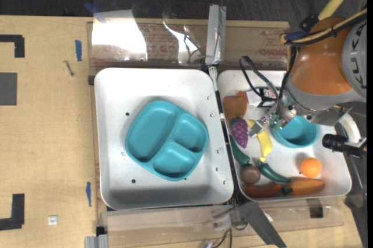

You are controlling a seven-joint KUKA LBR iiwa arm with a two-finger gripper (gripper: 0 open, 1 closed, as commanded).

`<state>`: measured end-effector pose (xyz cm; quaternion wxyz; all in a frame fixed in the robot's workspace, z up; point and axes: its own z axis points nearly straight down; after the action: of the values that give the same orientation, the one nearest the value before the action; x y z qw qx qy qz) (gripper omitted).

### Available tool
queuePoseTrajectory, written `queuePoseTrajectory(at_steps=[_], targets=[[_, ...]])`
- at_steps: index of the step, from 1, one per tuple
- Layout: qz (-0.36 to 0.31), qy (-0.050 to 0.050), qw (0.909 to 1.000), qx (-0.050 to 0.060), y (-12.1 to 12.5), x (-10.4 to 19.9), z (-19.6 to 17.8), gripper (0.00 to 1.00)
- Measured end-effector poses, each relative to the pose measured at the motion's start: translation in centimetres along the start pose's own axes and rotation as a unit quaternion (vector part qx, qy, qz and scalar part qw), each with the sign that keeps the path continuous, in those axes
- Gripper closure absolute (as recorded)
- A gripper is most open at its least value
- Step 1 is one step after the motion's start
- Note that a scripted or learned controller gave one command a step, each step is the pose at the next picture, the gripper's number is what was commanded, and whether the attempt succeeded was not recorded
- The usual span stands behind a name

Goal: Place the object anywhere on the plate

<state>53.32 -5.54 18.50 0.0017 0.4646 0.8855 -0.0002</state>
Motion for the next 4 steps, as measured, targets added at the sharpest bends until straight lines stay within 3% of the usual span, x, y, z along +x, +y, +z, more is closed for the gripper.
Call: queuePoseTrajectory(at_steps=[1, 2, 3, 4], targets=[[-0.08, 0.0, 0.9968, -0.003, 7.9, 7.1, -3.2, 1.0], [-0.194, 0.001, 0.981, -0.002, 14.4, 10.5, -0.2, 1.0], [-0.24, -0.003, 0.9706, -0.006, 16.2, 11.5, -28.4, 1.0], [-0.264, 0.003, 0.9646, 0.002, 12.6, 17.9, -12.4, 1.0]])
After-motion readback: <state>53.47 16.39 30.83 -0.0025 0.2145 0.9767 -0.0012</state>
